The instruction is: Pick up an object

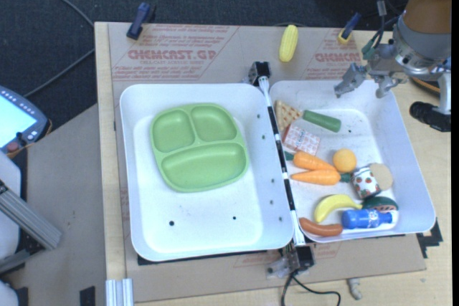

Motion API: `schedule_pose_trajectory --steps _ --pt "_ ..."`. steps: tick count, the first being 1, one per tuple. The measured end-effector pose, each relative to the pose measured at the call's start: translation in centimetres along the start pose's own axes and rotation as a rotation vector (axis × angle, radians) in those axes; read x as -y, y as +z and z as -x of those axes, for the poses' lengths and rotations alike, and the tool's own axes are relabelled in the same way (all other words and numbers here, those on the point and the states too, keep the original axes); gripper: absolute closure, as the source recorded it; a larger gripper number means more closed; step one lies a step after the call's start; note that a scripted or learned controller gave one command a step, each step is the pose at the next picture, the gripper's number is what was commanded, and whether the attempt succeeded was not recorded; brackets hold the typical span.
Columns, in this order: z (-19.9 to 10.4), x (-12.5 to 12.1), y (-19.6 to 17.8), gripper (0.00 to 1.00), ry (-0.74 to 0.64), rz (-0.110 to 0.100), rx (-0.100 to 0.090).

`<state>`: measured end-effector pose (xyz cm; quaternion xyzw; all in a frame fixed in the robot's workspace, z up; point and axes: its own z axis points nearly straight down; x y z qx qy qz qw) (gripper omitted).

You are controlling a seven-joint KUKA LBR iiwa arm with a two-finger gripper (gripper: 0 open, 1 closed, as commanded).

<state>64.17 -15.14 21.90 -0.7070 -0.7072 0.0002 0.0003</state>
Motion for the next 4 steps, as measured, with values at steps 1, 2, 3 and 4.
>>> schedule_pose_trajectory --steps 1,2,3,4 --pt "0.0 9.3 9.8 0.00 0.001 -0.002 0.000" --pt "-0.5 9.6 13.0 0.00 0.003 0.013 0.006" --pt "-0.6 9.7 12.1 1.00 0.003 0.012 0.005" --pt "-7.4 10.0 3.4 1.00 -0.001 0.002 0.000"
